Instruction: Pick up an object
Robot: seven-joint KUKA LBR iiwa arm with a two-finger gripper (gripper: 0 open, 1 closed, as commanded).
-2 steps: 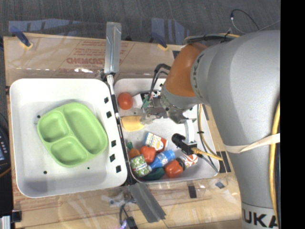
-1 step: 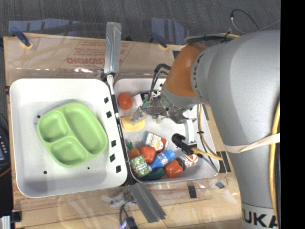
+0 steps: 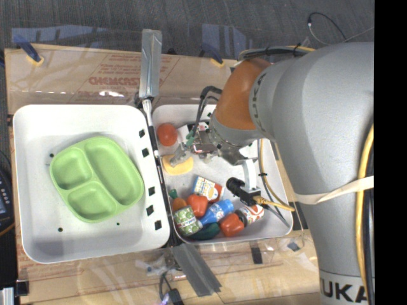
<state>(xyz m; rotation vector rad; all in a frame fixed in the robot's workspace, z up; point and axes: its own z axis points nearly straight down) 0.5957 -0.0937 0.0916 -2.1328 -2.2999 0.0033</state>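
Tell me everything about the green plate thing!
The green divided plate is light green and looks like smooth plastic. It has rounded corners and three compartments: one long one along its upper right side and two smaller ones on the left and bottom. It lies flat, turned at an angle, in the middle of the left white bin, touching only the bin's floor.
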